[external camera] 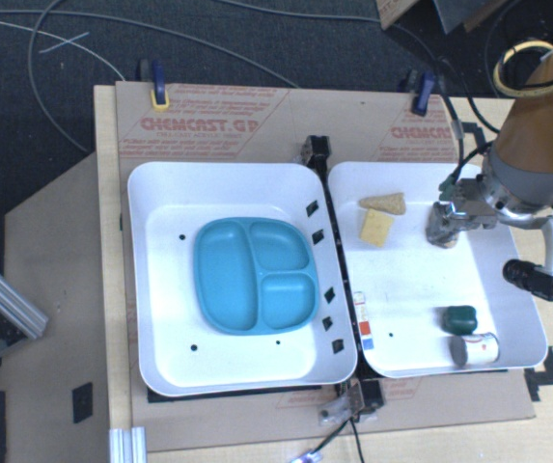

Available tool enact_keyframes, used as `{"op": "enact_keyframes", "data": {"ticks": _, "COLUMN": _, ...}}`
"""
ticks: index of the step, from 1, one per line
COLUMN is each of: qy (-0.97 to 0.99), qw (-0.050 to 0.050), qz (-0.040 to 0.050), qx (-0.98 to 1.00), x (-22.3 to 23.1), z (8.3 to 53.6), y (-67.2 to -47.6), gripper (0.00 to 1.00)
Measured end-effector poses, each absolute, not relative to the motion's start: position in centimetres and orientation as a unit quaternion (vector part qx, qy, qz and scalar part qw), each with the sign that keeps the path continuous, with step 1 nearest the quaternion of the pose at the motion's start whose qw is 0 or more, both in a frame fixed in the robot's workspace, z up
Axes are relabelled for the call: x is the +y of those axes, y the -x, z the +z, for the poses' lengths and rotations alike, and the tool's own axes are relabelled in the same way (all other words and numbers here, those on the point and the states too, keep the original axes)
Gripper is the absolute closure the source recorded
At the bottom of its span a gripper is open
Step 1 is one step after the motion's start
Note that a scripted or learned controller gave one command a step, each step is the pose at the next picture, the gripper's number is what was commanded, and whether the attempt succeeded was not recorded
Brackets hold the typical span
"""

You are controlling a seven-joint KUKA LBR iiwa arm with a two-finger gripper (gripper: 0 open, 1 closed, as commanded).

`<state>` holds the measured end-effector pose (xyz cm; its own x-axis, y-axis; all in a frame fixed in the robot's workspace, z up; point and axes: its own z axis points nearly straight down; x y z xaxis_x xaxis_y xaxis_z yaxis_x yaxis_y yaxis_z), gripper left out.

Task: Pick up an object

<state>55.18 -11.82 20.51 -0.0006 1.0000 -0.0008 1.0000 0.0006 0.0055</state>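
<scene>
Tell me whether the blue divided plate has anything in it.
Empty: all three compartments of the blue divided plate show bare blue in the left bin.

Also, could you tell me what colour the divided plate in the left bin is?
The divided plate is light blue, plain to see in the camera view.

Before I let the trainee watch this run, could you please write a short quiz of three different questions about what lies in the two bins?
1. True or false: the blue divided plate lies in the left bin.
2. Which lies closest to the gripper? A) green block B) yellow sponge C) white cylinder
3. Fill in: the tan wedge lies just behind the ____ sponge in the right bin.

Key: 1 true; 2 B; 3 yellow.
</scene>
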Motion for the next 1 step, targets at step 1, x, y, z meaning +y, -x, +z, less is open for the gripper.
{"op": "enact_keyframes", "data": {"ticks": 1, "qy": -0.706, "qw": 0.003, "qz": 0.0019, "qx": 0.708, "x": -11.83, "z": 25.74, "y": -55.31, "gripper": 1.0}}
